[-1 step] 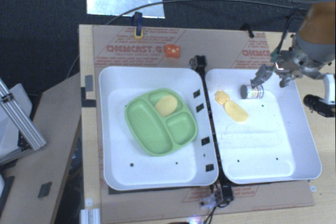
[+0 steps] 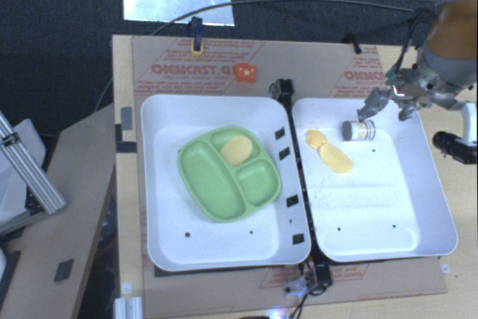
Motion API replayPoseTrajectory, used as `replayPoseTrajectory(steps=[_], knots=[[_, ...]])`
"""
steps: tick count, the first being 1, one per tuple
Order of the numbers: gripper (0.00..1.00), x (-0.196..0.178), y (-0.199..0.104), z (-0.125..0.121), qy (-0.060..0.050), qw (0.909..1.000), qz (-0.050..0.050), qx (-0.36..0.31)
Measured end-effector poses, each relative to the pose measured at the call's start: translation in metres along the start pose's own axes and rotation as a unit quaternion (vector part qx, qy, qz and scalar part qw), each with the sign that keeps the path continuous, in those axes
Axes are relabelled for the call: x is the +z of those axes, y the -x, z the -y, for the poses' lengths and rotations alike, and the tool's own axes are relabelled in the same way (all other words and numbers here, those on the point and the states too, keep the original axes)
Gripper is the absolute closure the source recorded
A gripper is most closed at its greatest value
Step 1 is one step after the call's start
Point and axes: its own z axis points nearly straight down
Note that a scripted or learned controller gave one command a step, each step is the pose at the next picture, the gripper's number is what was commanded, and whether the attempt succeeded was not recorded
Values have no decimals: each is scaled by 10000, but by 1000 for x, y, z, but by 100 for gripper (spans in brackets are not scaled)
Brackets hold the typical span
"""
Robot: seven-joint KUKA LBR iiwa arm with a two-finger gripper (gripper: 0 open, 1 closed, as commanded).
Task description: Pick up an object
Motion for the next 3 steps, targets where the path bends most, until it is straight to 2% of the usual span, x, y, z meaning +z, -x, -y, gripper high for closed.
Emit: replayPoseTrajectory(steps=[2,3], knots=[[0,121,7,-9,-18,10000,-4,11],[0,158,6,-10,-1,10000,-1,13]])
